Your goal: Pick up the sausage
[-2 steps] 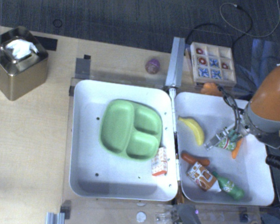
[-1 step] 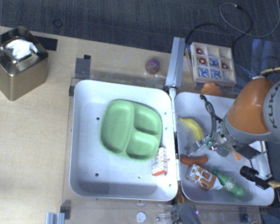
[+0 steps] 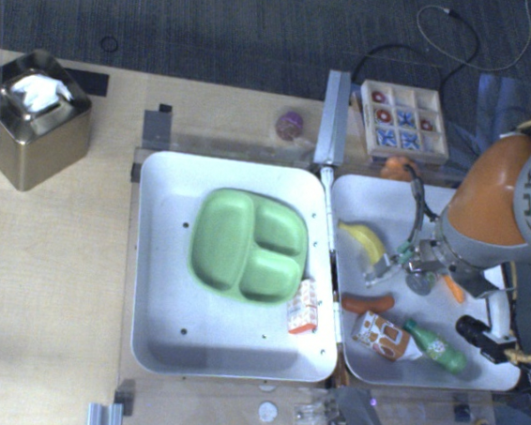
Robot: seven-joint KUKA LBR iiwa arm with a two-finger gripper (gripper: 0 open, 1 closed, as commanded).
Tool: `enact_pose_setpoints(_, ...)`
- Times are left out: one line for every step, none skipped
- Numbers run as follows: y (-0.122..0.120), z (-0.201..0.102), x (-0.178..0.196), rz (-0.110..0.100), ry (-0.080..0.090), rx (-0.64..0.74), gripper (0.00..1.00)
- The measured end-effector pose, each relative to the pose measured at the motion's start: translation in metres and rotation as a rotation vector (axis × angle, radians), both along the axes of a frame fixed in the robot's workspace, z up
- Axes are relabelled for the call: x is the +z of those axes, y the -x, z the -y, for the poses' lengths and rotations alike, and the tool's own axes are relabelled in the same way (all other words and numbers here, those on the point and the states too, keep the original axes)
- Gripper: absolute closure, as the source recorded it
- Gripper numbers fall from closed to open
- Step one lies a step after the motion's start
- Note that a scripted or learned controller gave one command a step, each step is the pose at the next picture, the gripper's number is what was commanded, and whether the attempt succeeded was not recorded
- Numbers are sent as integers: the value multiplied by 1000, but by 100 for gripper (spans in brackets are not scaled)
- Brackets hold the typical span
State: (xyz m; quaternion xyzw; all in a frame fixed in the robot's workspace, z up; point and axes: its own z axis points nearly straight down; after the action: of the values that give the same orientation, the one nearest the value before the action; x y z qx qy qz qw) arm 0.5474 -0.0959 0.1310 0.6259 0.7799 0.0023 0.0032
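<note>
Brass box (image 3: 31, 130): far left on the bench, open-topped, with something white crumpled inside; no writing readable.
Left bin (image 3: 160, 271): holds a green divided tray (image 3: 248, 243) near its middle and a small red-and-white packet (image 3: 304, 310) just beside the tray's lower right corner; its print is too small to read.
Tic-tac-toe board (image 3: 400, 122): beyond the bins, a grid of red and blue marks, no words.
Right bin (image 3: 366, 194): holds a banana (image 3: 364, 241), the sausage (image 3: 367, 303), a brown carton (image 3: 382, 336) and a green bottle (image 3: 436, 347); the carton's label cannot be read.
Sausage position: near the right bin's left wall, between banana and carton, touching neither clearly; long axis runs roughly left to right, tilted slightly up at the right.
Gripper (image 3: 402, 259): above the right bin, just right of the banana; fingers look parted, nothing between them.
Key relation: the sausage lies below and slightly left of the gripper in the view, near but apart.
Next move, as judged: shift down-left, then close across the sausage's short width.
Arm (image 3: 498, 203): orange band, part of "KUKA" lettering showing at the right.
</note>
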Motion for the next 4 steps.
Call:
enact_pose_setpoints(35, 6, -40, 10, -1, -92, 0)
enact_pose_setpoints(31, 6, -27, 21, 2, -90, 100)
enact_pose_setpoints(31, 6, -27, 21, 2, -90, 0)
enact_pose_setpoints(51, -7, -40, 16, 3, -139, 0)
